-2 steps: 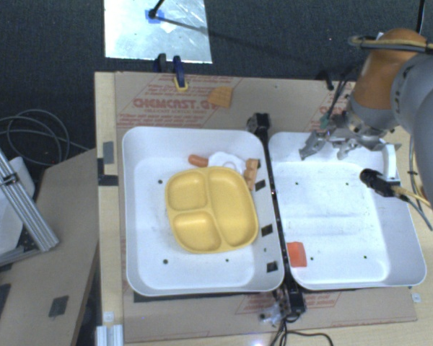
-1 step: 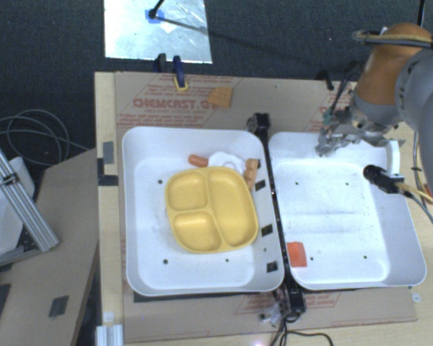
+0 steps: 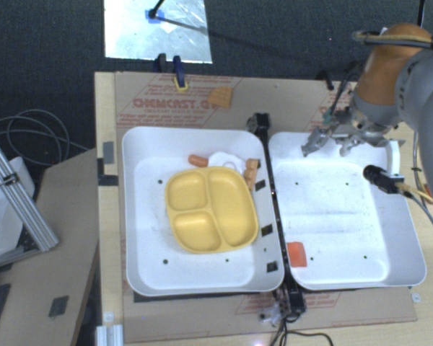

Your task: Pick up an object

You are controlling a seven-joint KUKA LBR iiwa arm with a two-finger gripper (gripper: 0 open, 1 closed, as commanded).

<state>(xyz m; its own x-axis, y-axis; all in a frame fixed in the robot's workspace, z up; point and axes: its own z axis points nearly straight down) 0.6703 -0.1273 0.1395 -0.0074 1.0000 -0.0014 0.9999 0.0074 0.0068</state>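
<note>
From the one camera above the bench, the arm (image 3: 408, 71) comes in at three o'clock and bends over the far edge of the right bin (image 3: 346, 265). Its gripper (image 3: 330, 141) hangs near that bin's twelve o'clock rim, toward the far left corner. Two thin prongs splay outward below the wrist, which reads as fairly wide, and nothing sits between them. They look to be just above or at the bin floor; I cannot say whether they touch it.

The nearest loose thing is a small red block (image 3: 296, 254) lying flat in the same bin, tucked into the near left corner. From the gripper it lies at about seven o'clock, well apart, almost the whole depth of the bin away. It is squarish, so I see no clear long axis to line up with.

The left bin (image 3: 141, 215) holds the rest. A yellow tray (image 3: 211, 211) with three compartments fills its middle. At the tray's twelve o'clock edge sit an orange sausage (image 3: 198, 161), a white piece (image 3: 227, 161) and a tan block (image 3: 252, 170), the last just beside the divider between the bins. From the gripper these lie around nine o'clock, across the divider.

My guess is the red block is the easier target, being alone on open floor; nothing is lifted yet.
</note>
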